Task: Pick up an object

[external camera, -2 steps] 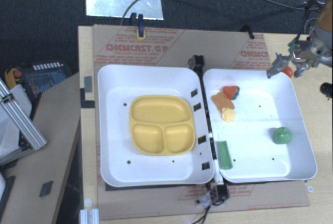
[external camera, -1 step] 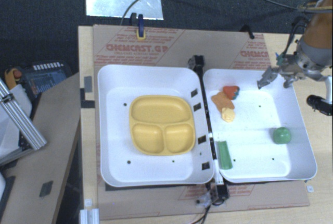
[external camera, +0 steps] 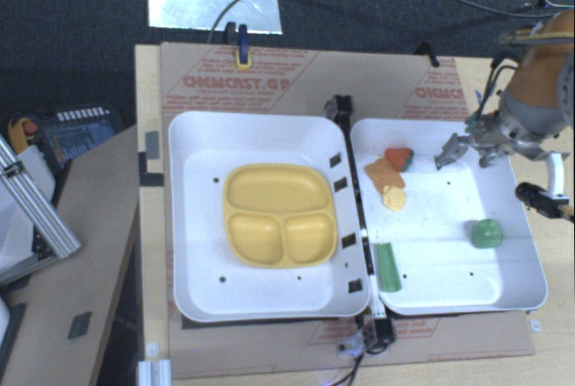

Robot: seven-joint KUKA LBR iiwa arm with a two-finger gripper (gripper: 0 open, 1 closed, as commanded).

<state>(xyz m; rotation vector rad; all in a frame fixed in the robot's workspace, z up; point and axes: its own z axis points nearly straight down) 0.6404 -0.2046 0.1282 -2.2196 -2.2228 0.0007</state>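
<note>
The left shallow white bin [external camera: 193,196] holds a yellow plastic tray [external camera: 278,214] with three compartments, lying flat near its middle. The right shallow white bin [external camera: 512,272] carries the loose pieces: a red, tomato-like toy [external camera: 400,157] touching an orange, carrot-like piece [external camera: 382,171], with a pale yellow lump [external camera: 393,197] just below them, all near the bin's left wall. A flat green strip [external camera: 388,267] lies along that same wall nearer the front, and a round green ball-like toy [external camera: 487,233] sits well apart on the right side.

The grey arm with its orange band [external camera: 544,74] comes in from the right, and the two-finger gripper [external camera: 467,149] hangs over the bin's back part, to the right of the red toy with bare floor between. Its grey fingers [external camera: 447,153] look spread apart, with nothing between them.

The brown sheet [external camera: 287,79] under the bins bears red print reading "CHEMCAST GP".
</note>
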